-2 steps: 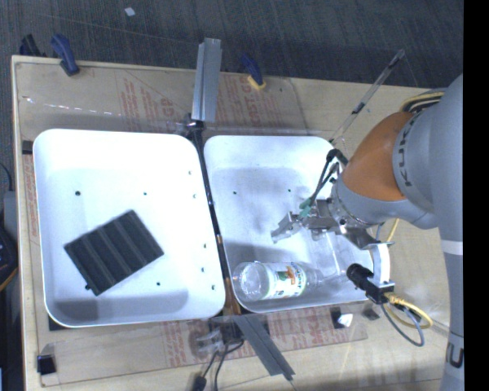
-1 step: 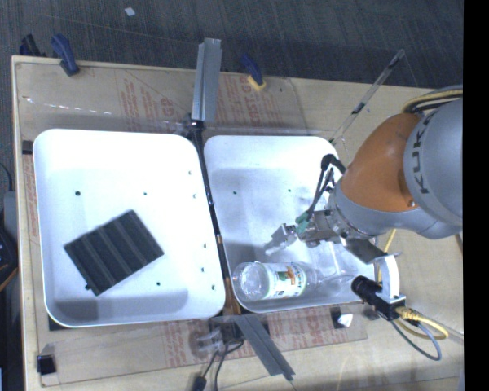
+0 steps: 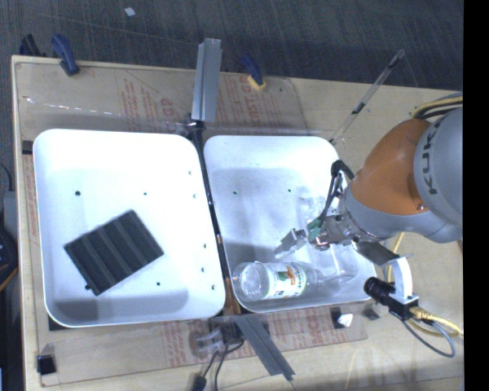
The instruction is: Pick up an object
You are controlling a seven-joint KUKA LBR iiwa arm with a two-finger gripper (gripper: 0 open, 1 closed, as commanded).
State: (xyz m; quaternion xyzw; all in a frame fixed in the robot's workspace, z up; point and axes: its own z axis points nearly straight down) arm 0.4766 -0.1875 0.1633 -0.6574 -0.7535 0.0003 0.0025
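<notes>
1. One clear plastic bottle (image 3: pixel 275 280) lies on its side at the near edge of the right bin (image 3: pixel 253 169), cap end pointing left, with a label showing orange and green around its middle.
2. The tool (image 3: pixel 314 239) hangs just above and to the right of the bottle; whether it is spread or pressed together I cannot tell.
3. One dark ribbed panel (image 3: pixel 114 251) lies flat in the left bin (image 3: pixel 106 149).
4. Two white bins sit side by side on the counter (image 3: pixel 106 88).
</notes>
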